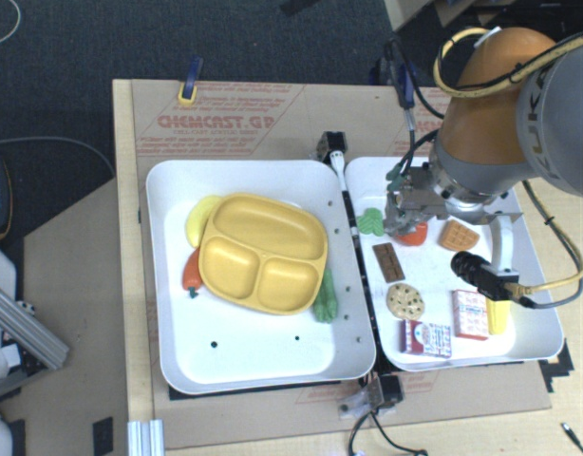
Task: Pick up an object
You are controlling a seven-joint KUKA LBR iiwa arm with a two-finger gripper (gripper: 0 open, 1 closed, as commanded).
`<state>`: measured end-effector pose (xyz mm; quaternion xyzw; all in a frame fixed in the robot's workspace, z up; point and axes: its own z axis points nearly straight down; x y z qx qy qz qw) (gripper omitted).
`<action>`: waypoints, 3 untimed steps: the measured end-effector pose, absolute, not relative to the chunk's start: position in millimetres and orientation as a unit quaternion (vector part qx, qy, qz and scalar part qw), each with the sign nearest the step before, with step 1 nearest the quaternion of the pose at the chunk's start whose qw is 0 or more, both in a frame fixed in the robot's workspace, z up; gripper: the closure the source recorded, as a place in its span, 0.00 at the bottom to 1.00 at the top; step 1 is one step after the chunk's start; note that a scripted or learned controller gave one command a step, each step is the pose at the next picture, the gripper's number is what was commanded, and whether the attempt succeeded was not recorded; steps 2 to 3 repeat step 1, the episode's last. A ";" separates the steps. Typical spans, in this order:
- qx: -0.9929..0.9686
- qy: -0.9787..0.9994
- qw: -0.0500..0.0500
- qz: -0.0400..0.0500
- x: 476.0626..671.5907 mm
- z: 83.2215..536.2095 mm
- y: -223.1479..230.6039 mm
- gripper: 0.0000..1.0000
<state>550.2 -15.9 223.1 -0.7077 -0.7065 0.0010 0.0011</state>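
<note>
A: Position of the gripper [405, 218]?

B: Down in the right bin [543, 335], near its upper left corner, hanging from the grey arm [500, 112] with the orange band at the frame's upper right.

A: Open or closed?

B: Cannot tell; too dark and crowded under the wrist.

A: Nearest objects?

B: Red-orange piece [413, 235] right at the gripper's lower edge, touching or nearly so, partly hidden. Green piece [370, 222] just to its left, against the bin wall. Tan cracker [457, 235] just to the right.

A: Anything lifted?

B: Nothing seen raised off the bin floor.

A: Further down the right bin?

B: Brown bar [388, 261] below the gripper, then a round cookie [404, 301], then a red and white box [425, 338] near the bottom rim. Second small box [470, 313] lower right, beside a yellow item [498, 317].

A: Left bin [168, 255]?

B: Yellow divided tray [263, 253] at centre, tilted. Carrot-like orange piece [192, 272] at its left edge, pale yellow object [200, 217] peeking out upper left, green leafy piece [326, 298] at lower right. All well apart from the gripper.
</note>
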 end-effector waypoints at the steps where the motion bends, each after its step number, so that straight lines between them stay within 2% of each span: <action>1: -0.707 -0.708 0.000 -0.001 547.9 229.2 -5.8 1.00; 3: -0.707 -0.708 0.000 -0.001 547.9 229.2 -5.8 1.00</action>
